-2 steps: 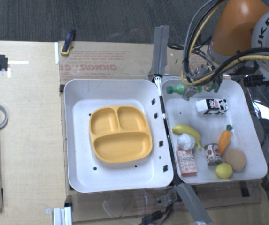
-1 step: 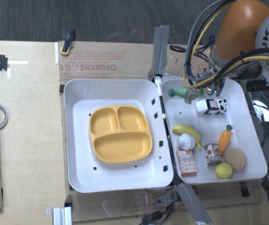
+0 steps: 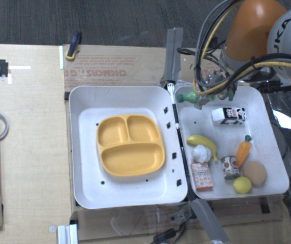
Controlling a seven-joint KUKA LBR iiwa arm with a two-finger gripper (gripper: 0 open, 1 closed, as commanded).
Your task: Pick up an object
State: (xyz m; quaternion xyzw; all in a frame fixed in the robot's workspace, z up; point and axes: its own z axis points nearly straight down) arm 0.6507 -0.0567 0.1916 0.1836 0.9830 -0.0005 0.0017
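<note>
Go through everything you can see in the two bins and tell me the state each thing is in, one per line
Divided yellow plate: flat in the left bin, compartments bare.
Banana: lying in the right bin, against a white crumpled item.
Carrot: lying slanted, green top upward in view.
Small can: tilted beside the carrot.
Lemon: resting near the front wall.
Milk carton: on its side.
Red box: lying flat.
Gripper: over the right bin's back corner.

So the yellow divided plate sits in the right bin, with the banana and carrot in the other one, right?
Not quite. The camera view shows the yellow divided plate in the left bin. The banana and carrot lie in the other one, the right bin.
</note>
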